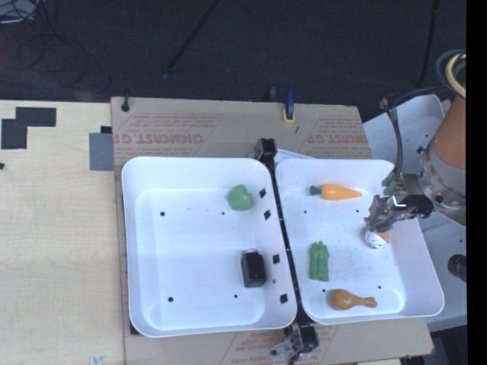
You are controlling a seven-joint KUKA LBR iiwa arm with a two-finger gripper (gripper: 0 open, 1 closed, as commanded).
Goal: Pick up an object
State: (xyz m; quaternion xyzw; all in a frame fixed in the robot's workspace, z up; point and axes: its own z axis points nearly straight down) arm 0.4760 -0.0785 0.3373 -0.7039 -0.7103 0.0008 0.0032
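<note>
Nearest the camera, at the front of the right-hand shallow white plastic bin [415, 299], a tan pear-shaped toy with a narrow neck [351, 300] is lying on its side, neck pointing right. Just behind it, a green ridged toy vegetable [319, 261] is lying lengthwise near the divider between the bins. In the left-hand shallow white plastic bin [144, 280], a small black rectangular block [253, 269] is sitting near the front right corner, close to the divider.

Further back on the right, the two-finger metal gripper [378, 223] is hanging low over the right bin, near its right wall. A small white rounded object with an orange-red patch [375, 239] is lying directly below the fingertips, touching or nearly touching them; whether it is gripped cannot be determined, and the state of the hand cannot be told from this view. The grey arm with the orange band [456, 139] is entering from the right edge.

Behind these, an orange toy carrot with a green top [335, 192] is lying crosswise near the right bin's rear wall, green end pointing left. In the left bin, a round light-green ball-like object [240, 198] is resting toward the rear right.

Both bins are standing side by side on a brown printed cardboard sheet [198, 131].
</note>
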